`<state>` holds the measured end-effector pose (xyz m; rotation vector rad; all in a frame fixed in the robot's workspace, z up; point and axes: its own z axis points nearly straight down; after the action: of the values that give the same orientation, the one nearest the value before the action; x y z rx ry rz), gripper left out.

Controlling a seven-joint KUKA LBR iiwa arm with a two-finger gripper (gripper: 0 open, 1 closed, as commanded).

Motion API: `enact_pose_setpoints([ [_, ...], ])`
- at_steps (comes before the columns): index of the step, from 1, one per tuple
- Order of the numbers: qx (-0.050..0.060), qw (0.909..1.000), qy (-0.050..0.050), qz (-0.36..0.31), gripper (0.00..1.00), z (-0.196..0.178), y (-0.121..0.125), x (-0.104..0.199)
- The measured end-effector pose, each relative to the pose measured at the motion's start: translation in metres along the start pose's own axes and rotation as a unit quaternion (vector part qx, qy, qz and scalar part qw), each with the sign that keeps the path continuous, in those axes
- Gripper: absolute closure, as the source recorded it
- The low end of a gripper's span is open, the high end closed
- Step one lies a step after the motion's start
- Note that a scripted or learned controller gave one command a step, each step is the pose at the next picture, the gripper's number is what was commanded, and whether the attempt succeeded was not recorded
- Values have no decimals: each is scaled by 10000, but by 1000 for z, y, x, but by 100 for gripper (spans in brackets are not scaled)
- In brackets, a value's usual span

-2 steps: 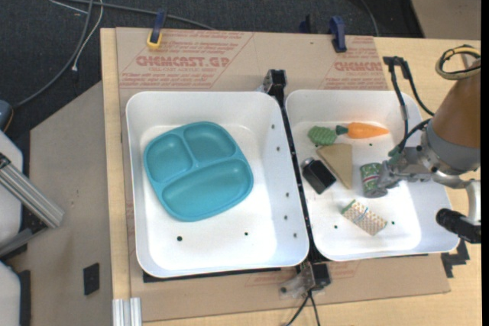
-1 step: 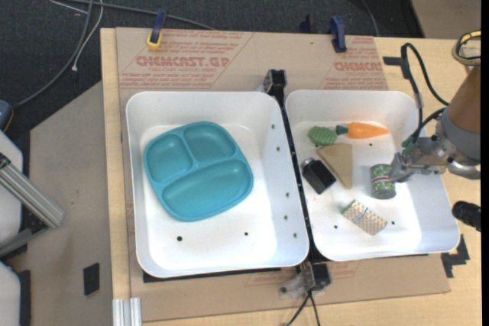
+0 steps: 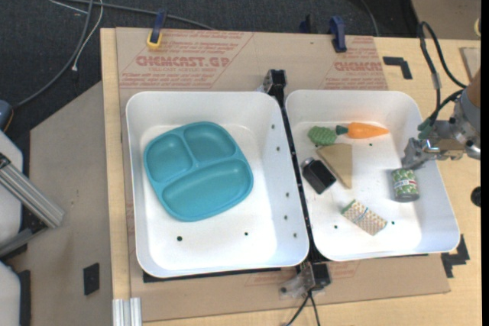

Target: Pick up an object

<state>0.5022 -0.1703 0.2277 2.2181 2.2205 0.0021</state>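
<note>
Glossy white plastic bins [image 3: 145, 164] sit on matt brown cardboard [image 3: 229, 61]; the teal plate [image 3: 199, 170] looks smooth plastic.

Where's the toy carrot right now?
The carrot lies near the back of the right bin, just behind the tan wedge, its green top beside the wall between the bins.

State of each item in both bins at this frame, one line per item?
Blue divided plate: flat in left bin, nothing on it.
Toy carrot: lying on its side.
Tan wedge: flat.
Black block: beside the wedge.
Green can: upright, under the gripper.
Patterned packet: flat.
</note>
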Motion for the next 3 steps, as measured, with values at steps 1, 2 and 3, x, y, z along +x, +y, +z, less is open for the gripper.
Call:
enact_pose_setpoints([
  [1, 5, 10000, 4, -8, 100, 9, 24, 42],
  [2, 8, 10000, 6, 1, 100, 8, 39, 79],
  [3, 8, 10000, 9, -14, 100, 17, 62, 128],
])
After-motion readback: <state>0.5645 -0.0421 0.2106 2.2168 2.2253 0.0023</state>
